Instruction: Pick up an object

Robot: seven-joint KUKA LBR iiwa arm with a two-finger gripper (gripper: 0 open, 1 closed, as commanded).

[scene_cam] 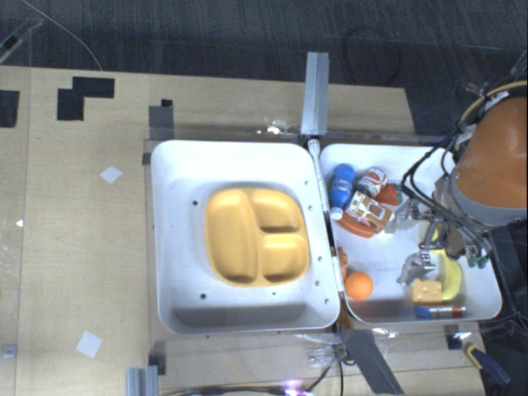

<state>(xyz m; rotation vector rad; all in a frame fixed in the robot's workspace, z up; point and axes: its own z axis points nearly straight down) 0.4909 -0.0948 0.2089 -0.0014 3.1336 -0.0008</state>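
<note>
Nearest of all, a grey metal bracket (369, 368) on the light wooden surface (74, 246), nearer than the orange ball (358, 285) and just right of it.

Next, against the near wall of the right white bin (493, 302), a marker with blue and red parts (440, 310), lying flat, right of the orange ball and slightly nearer. Just behind the marker, a yellow cheese-like wedge (426, 290), touching a banana (450, 275) on its right side; both right of the orange ball, at about the same depth. Orange ball itself near the right bin's near left corner, apart from the rest.

Grey hand (415, 269) hanging right of the orange ball and a little farther, just above the wedge and beside the banana; cannot tell whether apart or together. Above the hand, dark cables and the orange band of the arm (495, 159), far right of the orange ball.

Left of the orange ball, across the shared bin walls, a yellow three-part tray (254, 235) lying flat in the middle of the left white bin (169, 221).

Farther than the orange ball and almost straight behind it, a red, white and orange package (370, 211), tilted, with a blue can (341, 185) just beyond, touching or nearly so.

Farthest, a grey metal post (315, 93) behind the bins, slightly left of the orange ball's line, and black marks (82, 96) on the surface, far to the left.
</note>
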